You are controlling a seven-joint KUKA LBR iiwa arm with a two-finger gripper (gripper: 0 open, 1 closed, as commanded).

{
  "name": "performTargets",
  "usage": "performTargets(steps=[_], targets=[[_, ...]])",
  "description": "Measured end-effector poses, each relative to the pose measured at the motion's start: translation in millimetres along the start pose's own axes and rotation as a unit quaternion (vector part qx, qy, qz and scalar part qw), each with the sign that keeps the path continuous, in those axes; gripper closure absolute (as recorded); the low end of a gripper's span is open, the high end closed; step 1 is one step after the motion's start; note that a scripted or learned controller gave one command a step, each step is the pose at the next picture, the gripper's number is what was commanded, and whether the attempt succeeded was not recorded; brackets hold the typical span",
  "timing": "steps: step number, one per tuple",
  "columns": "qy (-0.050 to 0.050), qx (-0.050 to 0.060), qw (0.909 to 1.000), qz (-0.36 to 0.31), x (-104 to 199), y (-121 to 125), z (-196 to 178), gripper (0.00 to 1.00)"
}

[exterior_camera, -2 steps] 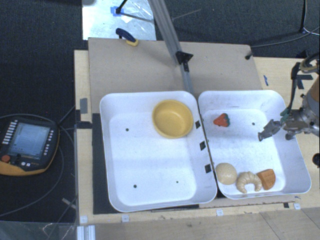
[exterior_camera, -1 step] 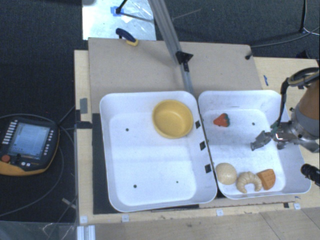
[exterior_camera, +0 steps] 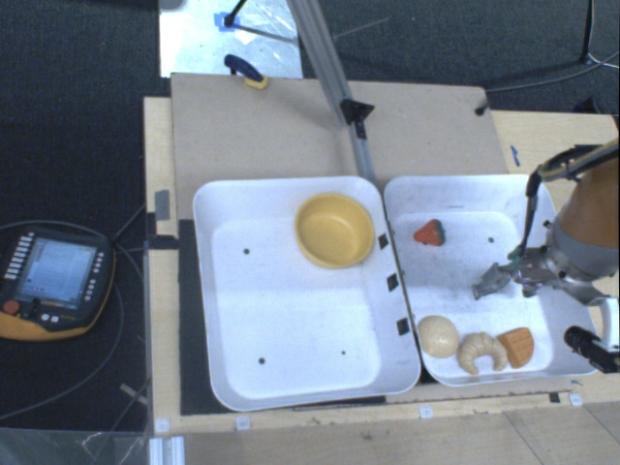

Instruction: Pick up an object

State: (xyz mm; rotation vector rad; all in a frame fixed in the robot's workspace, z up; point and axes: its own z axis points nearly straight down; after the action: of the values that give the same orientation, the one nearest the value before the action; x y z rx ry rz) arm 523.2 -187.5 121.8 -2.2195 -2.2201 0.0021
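The hand [exterior_camera: 487,284] hangs at mid-right of the frame over the right bin [exterior_camera: 455,197]; whether its fingers are apart I cannot tell. A strawberry [exterior_camera: 430,232] lies upper left of it; a round bun [exterior_camera: 438,336], croissant [exterior_camera: 482,352] and orange piece [exterior_camera: 517,346] lie below.

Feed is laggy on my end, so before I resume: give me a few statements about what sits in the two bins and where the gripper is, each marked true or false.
1. The yellow bowl sits in the left bin. True.
2. The strawberry lies in the left bin. False: it lies in the right bin.
3. The croissant lies between the round bun and the orange bread piece. True.
4. The gripper is over the yellow bowl. False: it is over the right bin.
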Motion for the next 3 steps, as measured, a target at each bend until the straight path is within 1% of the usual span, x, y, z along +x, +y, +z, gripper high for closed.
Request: performTargets(steps=[1,2,3], targets=[[-0.001,-0.002,1.0,0.0,-0.6,1.1,-12.4,1.0],[-0.001,-0.004,1.0,0.0,-1.8,9.4,-72.5,1.0],[-0.001,-0.004,1.0,0.0,1.1,10.3,-135.1,1.0]])
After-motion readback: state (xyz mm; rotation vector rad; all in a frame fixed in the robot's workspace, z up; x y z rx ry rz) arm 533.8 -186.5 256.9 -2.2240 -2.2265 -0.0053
